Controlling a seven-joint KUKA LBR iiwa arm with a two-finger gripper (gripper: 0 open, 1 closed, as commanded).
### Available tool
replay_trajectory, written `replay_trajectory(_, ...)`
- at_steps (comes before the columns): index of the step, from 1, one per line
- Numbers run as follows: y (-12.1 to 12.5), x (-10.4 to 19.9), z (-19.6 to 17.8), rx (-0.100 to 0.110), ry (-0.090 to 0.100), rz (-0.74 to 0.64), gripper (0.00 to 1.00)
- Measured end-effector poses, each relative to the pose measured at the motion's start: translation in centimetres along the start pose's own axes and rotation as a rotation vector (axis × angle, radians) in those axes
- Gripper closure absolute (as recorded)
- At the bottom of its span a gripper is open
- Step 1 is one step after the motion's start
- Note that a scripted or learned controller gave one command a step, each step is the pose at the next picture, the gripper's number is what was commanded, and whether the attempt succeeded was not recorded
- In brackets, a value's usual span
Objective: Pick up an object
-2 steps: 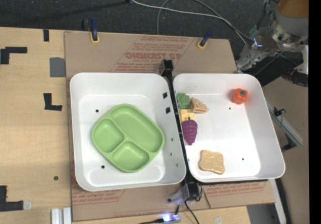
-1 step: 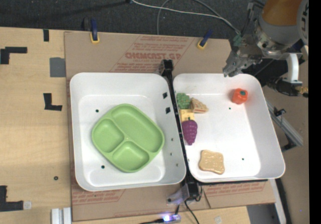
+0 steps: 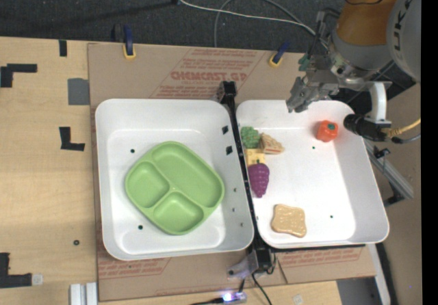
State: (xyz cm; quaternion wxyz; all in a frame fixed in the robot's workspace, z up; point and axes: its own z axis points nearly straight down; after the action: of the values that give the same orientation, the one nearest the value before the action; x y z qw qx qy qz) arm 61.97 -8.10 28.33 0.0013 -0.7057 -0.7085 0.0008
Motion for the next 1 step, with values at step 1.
replay_trajectory(1, -2.80, 5.32, 0.75, 0.001, 0.000, -0.002, 1.00)
